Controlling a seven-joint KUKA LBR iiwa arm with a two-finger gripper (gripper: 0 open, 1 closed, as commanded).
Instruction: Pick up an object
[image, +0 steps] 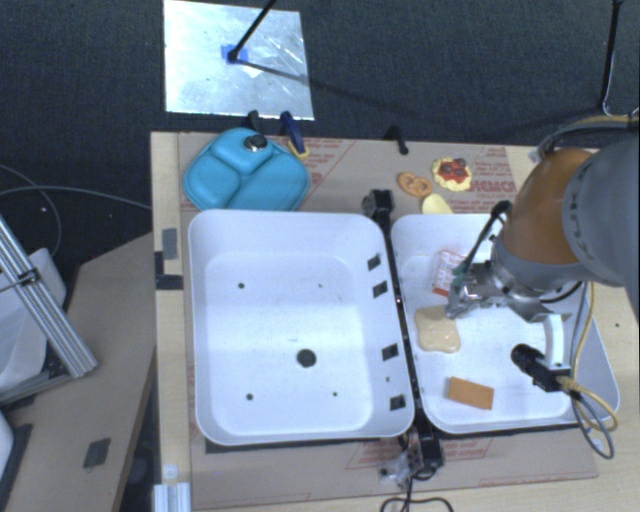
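In the right bin (560, 415) lie three objects: a pale beige lump (438, 330) near the middle left, a flat orange-brown block (469, 393) near the front, and a clear packet with red print (446, 272) towards the back. My gripper (460, 301) hangs low over the bin, just above and right of the beige lump, between it and the packet. The grey arm with its orange band (545, 205) reaches in from the right and covers the bin's right half.
The left bin (215, 235) has a dark round mark on its floor (306, 358). Behind the bins sit a blue lidded tray (246, 172), small toy food pieces (452, 173) and a yellow piece (436, 205). A black cable (585, 400) loops at the right front.
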